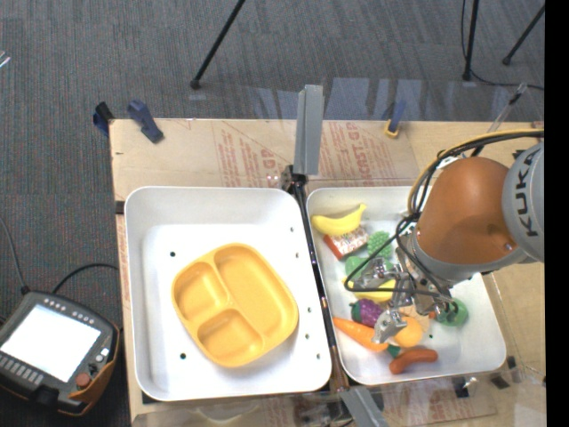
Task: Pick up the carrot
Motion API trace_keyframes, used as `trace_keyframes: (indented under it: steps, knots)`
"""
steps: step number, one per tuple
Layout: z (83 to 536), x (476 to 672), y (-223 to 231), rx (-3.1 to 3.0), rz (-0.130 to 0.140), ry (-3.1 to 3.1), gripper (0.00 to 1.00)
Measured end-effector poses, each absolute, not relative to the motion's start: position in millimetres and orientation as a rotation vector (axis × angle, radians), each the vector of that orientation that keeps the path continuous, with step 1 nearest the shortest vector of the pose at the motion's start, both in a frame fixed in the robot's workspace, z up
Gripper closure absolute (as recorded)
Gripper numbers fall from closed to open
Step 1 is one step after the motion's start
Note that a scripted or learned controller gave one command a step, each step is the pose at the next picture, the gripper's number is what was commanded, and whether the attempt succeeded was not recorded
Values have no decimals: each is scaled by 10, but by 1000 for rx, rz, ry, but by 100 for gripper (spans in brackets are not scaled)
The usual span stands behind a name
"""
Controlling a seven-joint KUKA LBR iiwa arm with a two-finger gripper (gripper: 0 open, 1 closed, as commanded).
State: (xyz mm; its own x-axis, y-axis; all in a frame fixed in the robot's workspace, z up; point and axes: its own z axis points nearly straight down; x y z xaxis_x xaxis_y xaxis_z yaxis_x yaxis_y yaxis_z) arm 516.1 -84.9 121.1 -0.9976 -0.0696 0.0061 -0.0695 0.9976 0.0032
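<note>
The gripper [388,325] hangs low in the right bin [491,350], its metal tip just right of the carrot [359,333] — whether the fingers are apart or together I cannot tell, the wrist hides them. The carrot lies near the bin's near-left corner, slanting from upper left to lower right, with nothing seen gripping it.

The risk, as I judge it, is crowding. A purple toy [365,310] sits just beyond the carrot, an orange-yellow piece [409,331] just right of the tip, and a red sausage [412,358] nearer still — a close here could catch a neighbour or nudge the carrot against the wall.

Farther off lie a banana [340,221], a red-striped pack [347,241] and green toys [372,247]. The left bin [147,216] holds a yellow plate [234,303], well apart.
</note>
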Motion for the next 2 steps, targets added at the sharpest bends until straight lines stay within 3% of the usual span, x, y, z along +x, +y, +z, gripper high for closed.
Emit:
trace_keyframes:
  steps: [1, 2]
  knots:
    - [858, 4786, -872, 472, -5, -3102, 0]
    - [866, 4825, -815, 509, -3, -3100, 0]
